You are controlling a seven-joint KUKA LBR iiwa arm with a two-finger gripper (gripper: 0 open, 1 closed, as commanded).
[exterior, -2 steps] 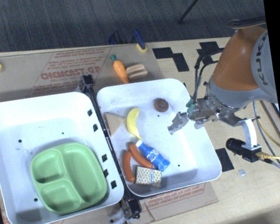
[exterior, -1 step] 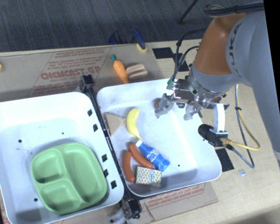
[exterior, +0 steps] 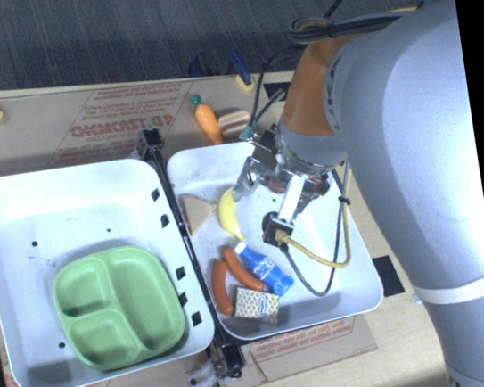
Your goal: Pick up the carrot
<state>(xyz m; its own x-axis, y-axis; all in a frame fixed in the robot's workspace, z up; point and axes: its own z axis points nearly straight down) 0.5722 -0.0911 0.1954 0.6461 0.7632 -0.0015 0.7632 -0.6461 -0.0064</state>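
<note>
The pick is not yet made: the carrot (exterior: 206,123) lies on the counter (exterior: 400,345) just beyond the right bin (exterior: 354,281), the pincer (exterior: 253,176) hovers over that bin, and I cannot tell whether it is clenched or released

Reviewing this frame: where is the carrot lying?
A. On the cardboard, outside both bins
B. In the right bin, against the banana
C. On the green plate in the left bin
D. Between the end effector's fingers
A: the carrot lies on the cardboard just beyond the far rim of the right bin, inside neither bin.
</note>
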